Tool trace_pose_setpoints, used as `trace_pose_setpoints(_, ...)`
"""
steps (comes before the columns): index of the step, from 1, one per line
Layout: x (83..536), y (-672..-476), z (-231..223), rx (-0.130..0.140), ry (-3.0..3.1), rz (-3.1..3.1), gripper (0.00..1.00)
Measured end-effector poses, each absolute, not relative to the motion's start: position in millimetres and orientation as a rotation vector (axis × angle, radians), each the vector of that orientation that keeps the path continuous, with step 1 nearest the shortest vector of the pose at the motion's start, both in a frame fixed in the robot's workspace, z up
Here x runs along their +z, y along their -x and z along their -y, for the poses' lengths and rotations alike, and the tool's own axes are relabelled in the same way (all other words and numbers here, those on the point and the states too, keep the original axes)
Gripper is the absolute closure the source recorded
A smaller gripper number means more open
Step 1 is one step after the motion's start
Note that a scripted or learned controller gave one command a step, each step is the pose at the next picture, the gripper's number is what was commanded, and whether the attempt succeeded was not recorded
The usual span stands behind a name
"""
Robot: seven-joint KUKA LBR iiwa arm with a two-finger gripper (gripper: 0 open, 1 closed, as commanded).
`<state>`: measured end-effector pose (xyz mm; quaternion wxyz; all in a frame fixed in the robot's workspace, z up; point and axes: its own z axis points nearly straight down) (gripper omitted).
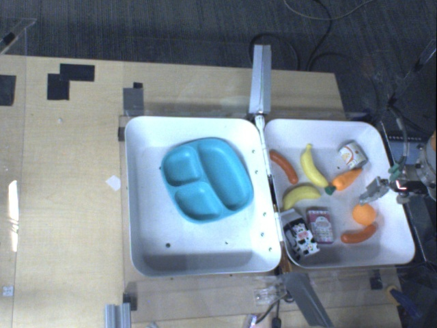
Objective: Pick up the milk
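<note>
Overhead, a pale wooden tabletop (68,183) stood on dark grey carpet (171,12), carrying two white bins. Meanwhile the milk (301,236) lay in the right bin's (403,248) near-left corner, well apart from the pincer (377,188), whose grip I couldn't tell.

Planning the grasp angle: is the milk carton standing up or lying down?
Lying down. The milk carton shows its broad cow-print face to the overhead camera, flat on the floor of the right bin near the front left corner, beside a pink carton.
</note>
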<state>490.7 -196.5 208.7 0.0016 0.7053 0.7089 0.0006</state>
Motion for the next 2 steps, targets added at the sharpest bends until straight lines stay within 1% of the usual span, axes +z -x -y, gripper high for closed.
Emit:
trace_pose_setpoints(1,220,-492.7,196,0.006,-2.206,-2.226,1.00)
trace_pose_setpoints(2,204,-521.3,146,0.004,-2.117,-2.316,1.00)
